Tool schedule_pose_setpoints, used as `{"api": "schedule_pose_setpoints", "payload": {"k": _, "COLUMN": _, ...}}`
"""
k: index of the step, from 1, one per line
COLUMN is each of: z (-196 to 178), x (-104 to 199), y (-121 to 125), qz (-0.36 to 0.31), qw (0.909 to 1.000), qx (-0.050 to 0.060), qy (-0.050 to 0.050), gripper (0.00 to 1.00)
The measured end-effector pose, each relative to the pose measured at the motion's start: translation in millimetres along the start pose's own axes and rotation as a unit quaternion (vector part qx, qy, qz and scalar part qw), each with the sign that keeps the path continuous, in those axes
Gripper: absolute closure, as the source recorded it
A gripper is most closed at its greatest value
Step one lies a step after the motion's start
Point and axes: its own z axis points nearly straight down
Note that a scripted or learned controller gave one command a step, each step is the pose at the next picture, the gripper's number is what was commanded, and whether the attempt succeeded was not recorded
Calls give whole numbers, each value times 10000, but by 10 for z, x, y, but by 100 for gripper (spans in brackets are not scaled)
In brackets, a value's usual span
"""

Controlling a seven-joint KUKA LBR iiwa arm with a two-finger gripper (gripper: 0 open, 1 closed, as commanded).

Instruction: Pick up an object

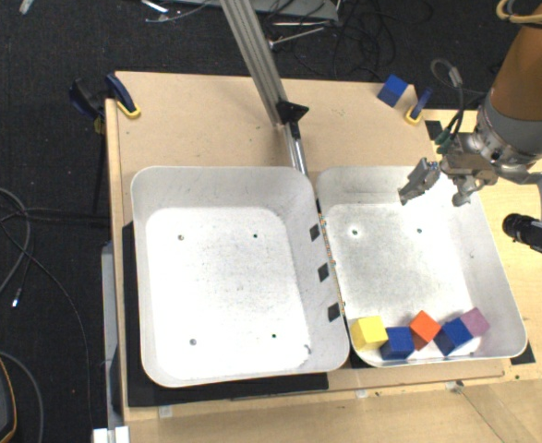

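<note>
Arm (527, 72) cropped at right edge

Two bins (224, 185); perhaps six cubes (424, 327)

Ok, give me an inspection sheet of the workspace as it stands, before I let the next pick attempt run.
Surface: wooden bench bearing left bin and right bin.
Job's things: yellow block, two blue blocks, orange block and purple block, bunched along the right bin's near edge.
Clutter: blue block on the bench beyond the bins.
Grippers: pincer open, above the right bin's far corner, holding nothing.
Cables: black cables on the floor, left.
Surroundings: dark carpet, metal pole.
</note>
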Motion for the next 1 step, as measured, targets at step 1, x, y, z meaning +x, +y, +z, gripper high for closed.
{"api": "schedule_pose_setpoints", "payload": {"k": 1, "z": 947, "x": 342, "y": 84, "qz": -26, "qw": 10000, "qx": 41, "qy": 9, "gripper": 0}}
